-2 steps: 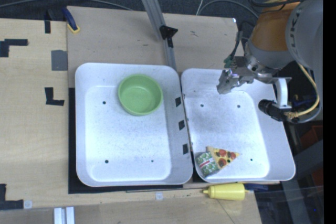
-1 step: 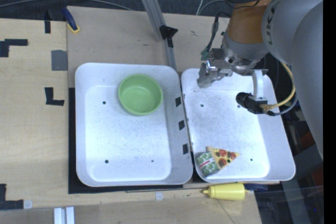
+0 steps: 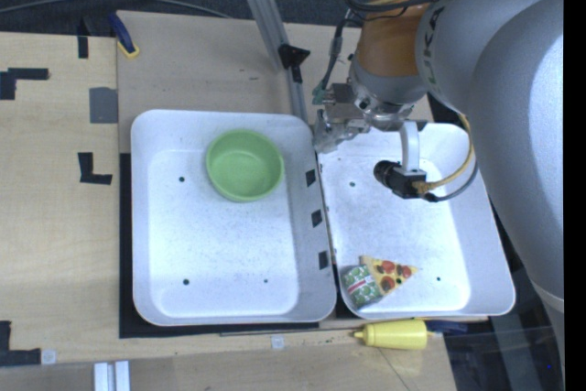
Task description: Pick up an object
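A green bowl (image 3: 244,164) sits upright in the back half of the left bin (image 3: 165,288). A toy pizza slice (image 3: 392,271) lies near the front left corner of the right bin (image 3: 458,224), touching a small green patterned item (image 3: 359,285). My gripper (image 3: 335,131) hangs over the back left corner of the right bin, close to the divider between the bins. It is far behind the pizza slice and to the right of the bowl. Nothing shows in its grasp.
A yellow squeeze bottle (image 3: 396,334) lies on the bench just outside the right bin's front rim. A grey pole (image 3: 265,9) slants down to the bins' back edge. The arm's grey body (image 3: 513,105) covers the right bin's back right part.
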Tool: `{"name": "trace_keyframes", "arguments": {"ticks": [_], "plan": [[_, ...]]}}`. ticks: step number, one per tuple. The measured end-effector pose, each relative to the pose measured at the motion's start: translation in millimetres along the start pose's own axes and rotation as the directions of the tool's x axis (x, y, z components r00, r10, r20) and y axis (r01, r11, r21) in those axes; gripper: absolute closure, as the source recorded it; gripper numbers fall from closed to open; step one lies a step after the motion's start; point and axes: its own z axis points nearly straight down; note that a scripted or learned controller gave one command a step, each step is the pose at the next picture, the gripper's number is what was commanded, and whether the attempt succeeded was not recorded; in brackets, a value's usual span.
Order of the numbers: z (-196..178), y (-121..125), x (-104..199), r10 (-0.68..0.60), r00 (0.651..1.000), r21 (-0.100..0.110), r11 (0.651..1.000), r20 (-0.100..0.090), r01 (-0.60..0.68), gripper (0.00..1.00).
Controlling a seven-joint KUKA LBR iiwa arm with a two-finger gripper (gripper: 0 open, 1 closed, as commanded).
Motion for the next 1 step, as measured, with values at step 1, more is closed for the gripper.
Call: {"name": "trace_keyframes", "arguments": {"ticks": [1], "plan": [[6.6, 21.0, 52.6, 0.0, 1.0, -0.001, 1.0, 0.0, 0.0, 1.0]]}}
